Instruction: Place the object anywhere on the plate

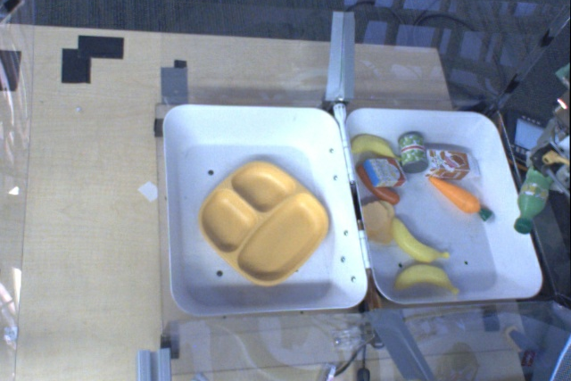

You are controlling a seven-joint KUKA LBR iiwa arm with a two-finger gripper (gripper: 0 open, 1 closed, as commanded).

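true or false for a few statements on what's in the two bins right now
1. The yellow plate lies in the left bin. True.
2. The carrot lies on the plate. False: it lies in the right bin.
3. The plate has three compartments. True.
4. A banana lies in the left bin. False: it lies in the right bin.
5. A small can stands beside the carton. True.

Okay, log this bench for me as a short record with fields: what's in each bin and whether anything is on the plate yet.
left bin: yellow plate with three compartments, nothing on it
right bin: three bananas, carrot, can, brown carton, red and blue packet, tan round item
right bin's right rim: green bottle
task status: not yet done
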